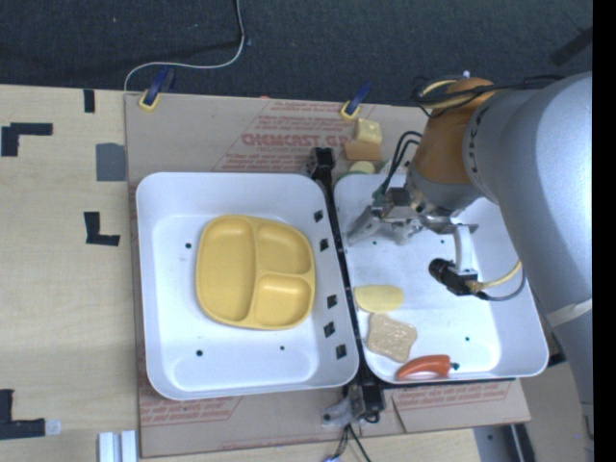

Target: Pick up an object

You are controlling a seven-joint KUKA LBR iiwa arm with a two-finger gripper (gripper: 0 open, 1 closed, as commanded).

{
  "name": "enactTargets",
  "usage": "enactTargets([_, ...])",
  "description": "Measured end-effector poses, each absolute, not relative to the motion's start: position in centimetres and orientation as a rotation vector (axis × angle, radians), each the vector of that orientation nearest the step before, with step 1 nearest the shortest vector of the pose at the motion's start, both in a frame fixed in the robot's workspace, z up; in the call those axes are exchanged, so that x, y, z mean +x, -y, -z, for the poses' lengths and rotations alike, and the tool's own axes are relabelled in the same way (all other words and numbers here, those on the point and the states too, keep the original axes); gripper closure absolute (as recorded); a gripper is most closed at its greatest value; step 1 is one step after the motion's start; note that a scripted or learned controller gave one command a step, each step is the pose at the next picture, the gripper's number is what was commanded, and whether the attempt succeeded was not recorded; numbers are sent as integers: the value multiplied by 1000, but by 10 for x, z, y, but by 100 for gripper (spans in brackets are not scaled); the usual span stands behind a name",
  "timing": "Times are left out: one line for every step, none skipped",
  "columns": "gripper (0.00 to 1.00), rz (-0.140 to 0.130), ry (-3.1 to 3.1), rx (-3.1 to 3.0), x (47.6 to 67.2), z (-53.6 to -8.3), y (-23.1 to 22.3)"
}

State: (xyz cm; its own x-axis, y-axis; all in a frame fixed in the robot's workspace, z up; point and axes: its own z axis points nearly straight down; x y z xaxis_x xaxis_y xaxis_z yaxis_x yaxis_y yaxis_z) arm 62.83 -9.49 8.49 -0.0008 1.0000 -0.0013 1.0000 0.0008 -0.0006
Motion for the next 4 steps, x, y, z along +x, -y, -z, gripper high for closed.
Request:
enactTargets([0,-1,-2224,2219,653,-84,94])
enactTargets([0,3,-2224,2221,661,-84,93])
enactTargets([0,3,-2223,2219,651,-84,97])
enactTargets([0,9,-2226,2220,667,-84,96])
